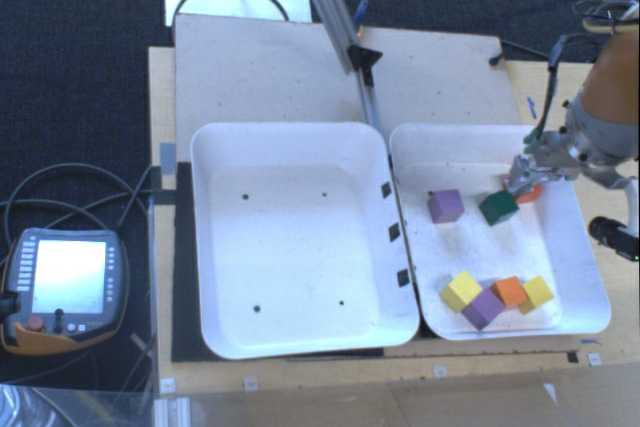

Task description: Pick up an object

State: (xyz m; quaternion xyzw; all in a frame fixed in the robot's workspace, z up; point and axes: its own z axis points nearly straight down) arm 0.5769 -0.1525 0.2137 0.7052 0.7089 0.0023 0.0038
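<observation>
Tool [525,177]: low over the right bin [590,300], near its far right side; whether its fingers are spread or pressed together, I cannot tell
Green block [498,207]: just beside the tool, on its near-left side — contact unclear
Orange piece [530,194]: directly under the tool (mostly hidden)
Purple cube [446,205]: left of the tool, beyond the green block
Cluster — yellow cube [462,291], purple block [483,307], orange cube [511,291], small yellow cube [537,292]: well apart, nearer the camera than the tool

The 2 white bins [300,155] look like smooth, faintly glossy plastic, the blocks [446,206] in the right one are matt, the bench [440,65] is pale bare wood, and the floor [80,35] is dark rough carpet.
</observation>
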